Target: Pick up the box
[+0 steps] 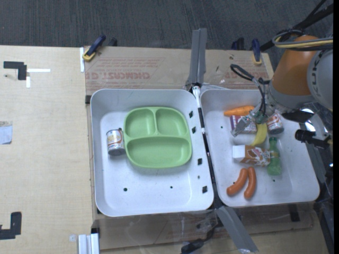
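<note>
Camera view, looking down on the bench. Two white bins sit side by side: the left bin (100, 157) and the right bin (296, 189). The left bin holds a green three-part plate (158, 137) near its middle, with a small can (114, 142) lying just beside the plate's left edge. The arm (304, 73), grey with an orange band, enters from the right and reaches down over the far part of the right bin. Its gripper (253, 121) hangs low among a cluster of items; whether the jaws are spread or pressed together cannot be told, as the clutter masks them. Just left of the gripper stands the box (237, 124), red and white, in the far middle of the right bin. A carrot (238, 110) lies at the box's far side. A banana (260, 133) and a second small can (274, 123) lie right of the gripper. Nearer lie a white block (239, 152), a printed packet (258, 155), a green item (274, 160) and two sausages (243, 181).
</note>
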Available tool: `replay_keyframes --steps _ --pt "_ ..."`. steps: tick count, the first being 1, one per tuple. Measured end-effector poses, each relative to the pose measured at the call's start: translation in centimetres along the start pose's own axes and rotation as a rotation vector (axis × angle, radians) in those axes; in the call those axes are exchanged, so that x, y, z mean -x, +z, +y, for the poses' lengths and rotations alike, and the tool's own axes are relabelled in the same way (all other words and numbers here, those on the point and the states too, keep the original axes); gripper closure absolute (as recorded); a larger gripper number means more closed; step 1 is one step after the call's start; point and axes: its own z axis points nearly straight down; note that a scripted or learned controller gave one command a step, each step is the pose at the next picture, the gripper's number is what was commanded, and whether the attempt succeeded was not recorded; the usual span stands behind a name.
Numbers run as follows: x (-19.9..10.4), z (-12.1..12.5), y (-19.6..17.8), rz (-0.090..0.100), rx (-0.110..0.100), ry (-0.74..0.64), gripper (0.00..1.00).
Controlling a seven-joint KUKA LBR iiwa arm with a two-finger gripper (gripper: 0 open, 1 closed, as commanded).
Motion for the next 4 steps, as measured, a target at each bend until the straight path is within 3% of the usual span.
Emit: replay_keyframes --steps 1,2,3,4 --pt "0.43 0.06 -1.03 -0.012 0.005 0.002 1.00" --pt "0.42 0.04 -1.02 -0.011 0.005 0.002 0.00" --pt "0.54 0.08 -1.84 -0.013 0.006 0.003 1.00" --pt "0.53 0.07 -1.83 -0.012 0.006 0.003 0.00"
